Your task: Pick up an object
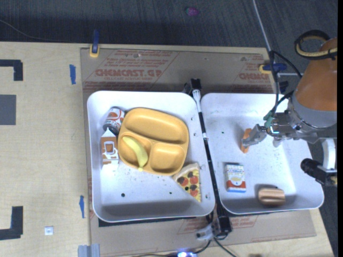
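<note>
I see the arm [316, 98] entering from the right edge of the frame, its orange band sitting above the grey wrist, and it reaches over the upper part of the right bin [230, 111]. The gripper [252, 136] hangs over the middle of that bin. A small orange object [245, 142] sits right at the fingertips, but from this slanted view I cannot tell whether the fingers are closed on it, open around it, or merely beside it.

Lower in the same bin, a small carton [235, 177] with a white top and orange lower half lies flat near the bin's centre-bottom. Just to its right, near the bottom rim, rests a hot dog bun [271, 195], apart from the carton and well below the gripper.

The left bin [102, 191] fills the centre-left of the frame. A large yellow divided tray [155, 138] takes up most of its upper half, with a banana [137, 151] lying in the tray's lower-left compartment. A can [113, 120] is wedged at the tray's upper-left edge, and a white and orange box [109, 150] stands against the tray's left side, just below the can. A pizza slice [190, 181] lies at the tray's lower-right corner, close to the wall between the two bins.
</note>
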Robot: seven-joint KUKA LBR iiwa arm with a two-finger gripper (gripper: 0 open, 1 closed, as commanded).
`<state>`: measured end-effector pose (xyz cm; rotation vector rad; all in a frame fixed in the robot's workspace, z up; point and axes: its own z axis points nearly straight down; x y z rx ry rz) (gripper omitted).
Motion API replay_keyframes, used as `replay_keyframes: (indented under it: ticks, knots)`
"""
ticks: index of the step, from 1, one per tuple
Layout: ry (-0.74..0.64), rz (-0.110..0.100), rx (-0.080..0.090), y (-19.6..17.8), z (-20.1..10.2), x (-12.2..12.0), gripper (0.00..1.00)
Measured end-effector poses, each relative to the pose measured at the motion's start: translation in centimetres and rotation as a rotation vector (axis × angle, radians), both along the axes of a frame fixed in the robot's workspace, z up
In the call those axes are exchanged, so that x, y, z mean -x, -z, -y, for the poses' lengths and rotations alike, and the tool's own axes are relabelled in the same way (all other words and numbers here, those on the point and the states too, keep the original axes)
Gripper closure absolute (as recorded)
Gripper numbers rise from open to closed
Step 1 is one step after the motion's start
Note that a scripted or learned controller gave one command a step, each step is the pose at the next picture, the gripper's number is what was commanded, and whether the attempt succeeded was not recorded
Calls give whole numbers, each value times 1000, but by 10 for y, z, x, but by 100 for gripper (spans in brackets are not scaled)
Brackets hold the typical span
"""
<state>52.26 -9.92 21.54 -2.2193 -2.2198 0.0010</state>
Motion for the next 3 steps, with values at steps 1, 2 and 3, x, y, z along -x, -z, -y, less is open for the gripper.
replay_keyframes:
  ticks: [1, 2, 3]
  knots:
    - [2, 12, 3, 118, 19, 23, 0]
    - [4, 24, 10, 125, -1, 37, 0]
    - [5, 25, 12, 125, -3, 37, 0]
